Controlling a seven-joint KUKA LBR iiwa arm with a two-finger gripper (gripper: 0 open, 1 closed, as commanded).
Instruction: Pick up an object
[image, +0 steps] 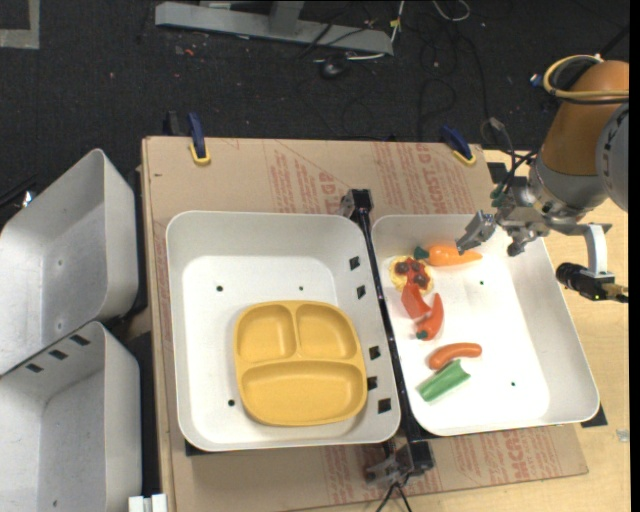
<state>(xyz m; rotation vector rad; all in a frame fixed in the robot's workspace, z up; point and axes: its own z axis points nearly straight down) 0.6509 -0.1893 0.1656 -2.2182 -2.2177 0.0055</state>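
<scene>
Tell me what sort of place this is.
Most likely a robotics lab set up for pick-and-place trials. A grey arm with an orange band reaches over two white bins clamped to a board, one holding toy food like a carrot, and loose cables trail over the dark floor.

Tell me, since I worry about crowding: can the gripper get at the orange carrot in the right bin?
Probably yes. The gripper hangs just right of the carrot, nothing lies on top, and the red pepper sits apart below it.
</scene>
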